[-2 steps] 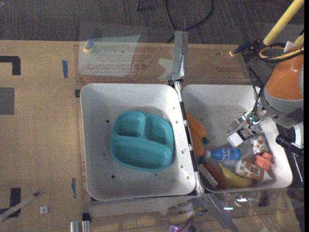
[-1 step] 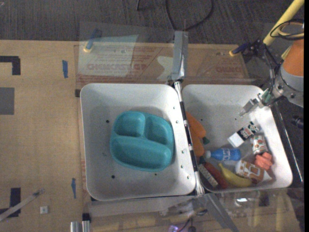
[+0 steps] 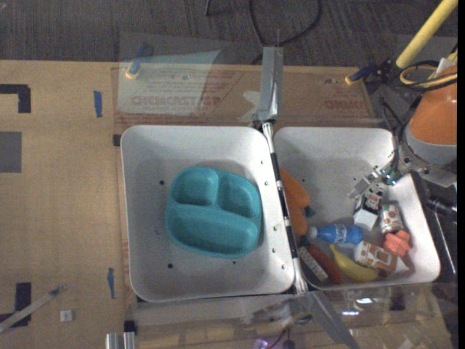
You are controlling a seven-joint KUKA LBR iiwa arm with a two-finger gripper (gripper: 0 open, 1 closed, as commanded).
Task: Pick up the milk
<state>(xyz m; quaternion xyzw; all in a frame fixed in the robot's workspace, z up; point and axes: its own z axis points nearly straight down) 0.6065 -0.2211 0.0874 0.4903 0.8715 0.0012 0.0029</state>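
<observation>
Illumination was even, diffuse and moderately bright. The white bins (image 3: pixel 196 140) showed mild glare and soft shadows along their walls. A clear sheet (image 3: pixel 171 78) reflected light. Overall focus was soft, with small items blurred.

- My grey arm (image 3: pixel 425 155) wears an orange band.
- Shallow white plastic bins (image 3: pixel 145 151), both plain.
- Teal divided plastic tray (image 3: pixel 213 211).
- Yellow toy banana (image 3: pixel 354 265).
- Blue-and-white plastic bottle (image 3: pixel 336 233).
- White toy milk carton (image 3: pixel 368 209) with dark markings.
</observation>
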